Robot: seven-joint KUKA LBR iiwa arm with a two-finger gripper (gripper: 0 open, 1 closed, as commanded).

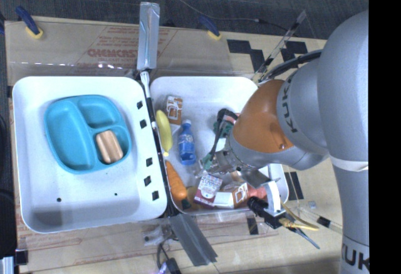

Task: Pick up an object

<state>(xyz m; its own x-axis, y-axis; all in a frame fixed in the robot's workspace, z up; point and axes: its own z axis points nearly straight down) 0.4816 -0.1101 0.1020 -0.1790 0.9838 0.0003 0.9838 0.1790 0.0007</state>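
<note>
Blue bottle beside yellow banana

A blue divided plate sits in the white bin at the frame's left, with a brown bread roll in the plate's lower right compartment.

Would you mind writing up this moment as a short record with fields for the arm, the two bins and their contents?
arm: grey arm with orange band, reaching over the right bin from the right
gripper: low in the right bin near the packets, fingers hidden
left bin: blue divided plate with a brown bread-like roll in its lower right compartment
right bin: banana, blue bottle, carrot, small brown carton, red and white packets
held object: none visible
</note>
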